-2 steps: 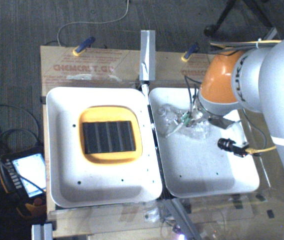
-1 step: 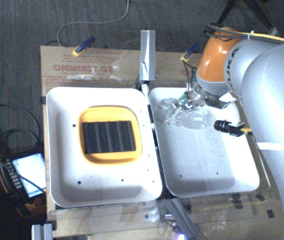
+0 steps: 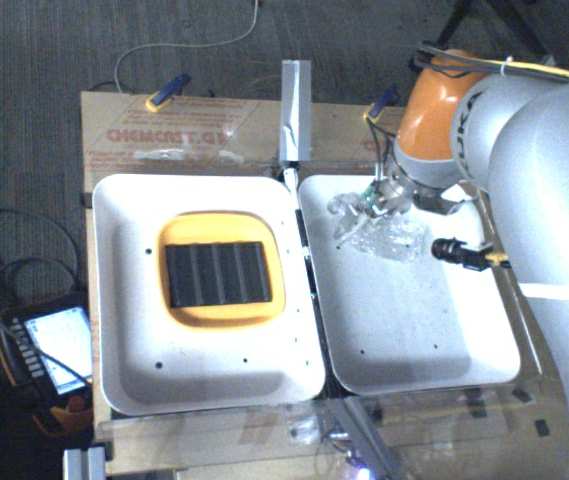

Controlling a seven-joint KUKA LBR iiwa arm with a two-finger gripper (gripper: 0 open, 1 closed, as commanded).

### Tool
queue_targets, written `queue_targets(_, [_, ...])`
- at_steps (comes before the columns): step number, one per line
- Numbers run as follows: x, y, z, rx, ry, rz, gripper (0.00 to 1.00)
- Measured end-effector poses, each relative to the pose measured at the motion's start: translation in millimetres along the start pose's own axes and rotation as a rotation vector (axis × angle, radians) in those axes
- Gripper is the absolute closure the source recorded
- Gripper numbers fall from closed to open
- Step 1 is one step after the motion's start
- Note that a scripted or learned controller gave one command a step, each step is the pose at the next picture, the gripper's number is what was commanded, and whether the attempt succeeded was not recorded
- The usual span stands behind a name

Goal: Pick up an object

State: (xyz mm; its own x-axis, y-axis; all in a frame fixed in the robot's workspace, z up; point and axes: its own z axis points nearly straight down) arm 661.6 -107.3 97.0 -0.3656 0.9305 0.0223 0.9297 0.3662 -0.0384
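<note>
My gripper (image 3: 382, 196) at upper right of frame, low over crumpled clear plastic object (image 3: 384, 230) in right white bin (image 3: 434, 358); grip state: cannot tell. Yellow-rimmed black grill tray (image 3: 221, 270) in left white bin (image 3: 124, 298).

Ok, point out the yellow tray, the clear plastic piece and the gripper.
yellow tray (image 3: 222, 313), camera view, its yellow front rim.
clear plastic piece (image 3: 389, 238), camera view, its crumpled middle.
gripper (image 3: 382, 200), camera view, its tip.

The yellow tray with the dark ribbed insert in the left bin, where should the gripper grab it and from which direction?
Probably one long edge of the yellow tray, coming straight down from above. It lies flat in the middle of the left bin, and its raised yellow rim is the only narrow part a two-finger gripper could span; the body looks too wide.
</note>
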Motion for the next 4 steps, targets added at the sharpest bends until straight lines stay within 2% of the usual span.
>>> queue_targets(1, [22.4, 12.2, -88.8, -0.036, -0.03, -0.215, 1.0])
queue_targets(2, [39.5, 18.7, -86.5, -0.04, -0.02, 0.168, 1.0])
queue_targets(3, [39.4, 18.7, -86.7, -0.04, -0.02, 0.169, 0.0])
queue_targets(4, [-3.4, -14.6, 2.9, -0.043, -0.022, 0.151, 0.0])
